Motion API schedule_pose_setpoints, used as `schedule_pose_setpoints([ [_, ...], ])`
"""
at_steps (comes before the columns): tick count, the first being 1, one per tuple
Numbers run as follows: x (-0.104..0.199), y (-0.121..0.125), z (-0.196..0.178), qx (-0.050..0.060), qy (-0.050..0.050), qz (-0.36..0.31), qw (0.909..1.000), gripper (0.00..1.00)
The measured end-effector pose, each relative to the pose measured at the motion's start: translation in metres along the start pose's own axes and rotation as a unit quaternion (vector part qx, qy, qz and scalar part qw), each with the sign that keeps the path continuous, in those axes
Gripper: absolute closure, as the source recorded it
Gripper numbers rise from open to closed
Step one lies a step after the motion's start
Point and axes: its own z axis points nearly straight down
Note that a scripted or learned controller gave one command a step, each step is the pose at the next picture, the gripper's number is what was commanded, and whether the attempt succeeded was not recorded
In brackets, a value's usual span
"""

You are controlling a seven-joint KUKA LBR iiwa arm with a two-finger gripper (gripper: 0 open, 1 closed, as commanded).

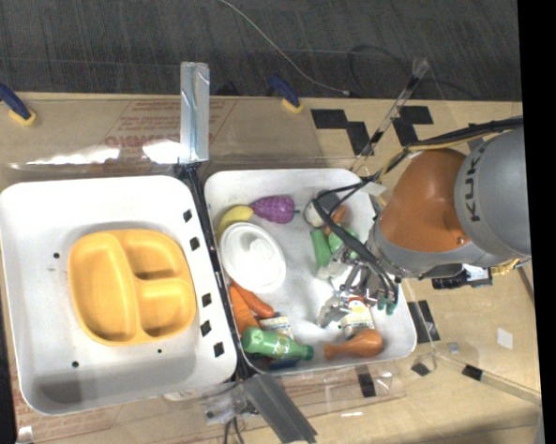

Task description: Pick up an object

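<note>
My gripper (pixel 350 301) is low inside the right bin (pixel 389 186), near its front right part, with the grey arm and orange band (pixel 426 215) above it to the right. Right beneath the gripper lies a small item with a yellow and red label (pixel 358 315). Just in front of that sits an orange drumstick-shaped toy (pixel 357 346). A green piece (pixel 323 246) lies behind the gripper, partly covered by black cables. Whether anything is held is hidden by the wrist.
The right bin also holds a white bowl (pixel 253 255), a yellow lemon (pixel 234 215), purple grapes (pixel 274 208), an orange carrot (pixel 245 305) and a green bottle (pixel 273 344). In the left bin (pixel 25 232) rests a yellow divided tray (pixel 131 283).
</note>
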Motion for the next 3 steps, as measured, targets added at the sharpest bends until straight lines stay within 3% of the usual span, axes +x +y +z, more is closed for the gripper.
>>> schedule_pose_setpoints([
  [3, -0.018, 0.005, 0.000, 0.001, -0.001, -0.021, 0.9998, 0.00],
])
